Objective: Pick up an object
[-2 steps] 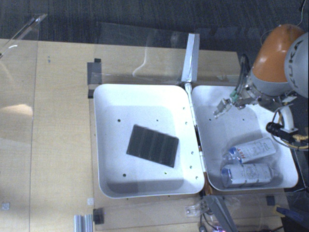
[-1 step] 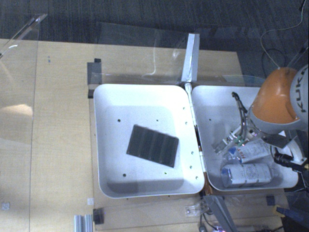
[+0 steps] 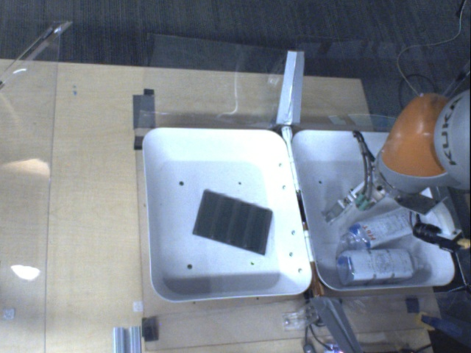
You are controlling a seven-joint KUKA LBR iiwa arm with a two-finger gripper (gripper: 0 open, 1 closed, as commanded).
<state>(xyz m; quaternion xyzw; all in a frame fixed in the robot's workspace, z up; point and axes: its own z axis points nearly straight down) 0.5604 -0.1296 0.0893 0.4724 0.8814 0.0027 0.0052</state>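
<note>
A dark ribbed rectangular pad (image 3: 232,221) lies flat in the middle of the left bin (image 3: 165,153). In the right bin (image 3: 324,149) a clear plastic bottle (image 3: 383,229) with a blue cap lies on its side. A silvery can-like container (image 3: 377,265) lies just in front of it, near the bin's front wall. My gripper (image 3: 343,206) hangs low over the right bin's middle, just left of the bottle's cap end, with nothing visibly held. The orange band (image 3: 412,142) of the arm sits above it at the right.
A clear upright divider (image 3: 291,87) stands behind the seam between the two bins. Black cables (image 3: 434,234) run along the right bin's right side. Bare wooden bench (image 3: 73,197) stretches to the left of the bins.
</note>
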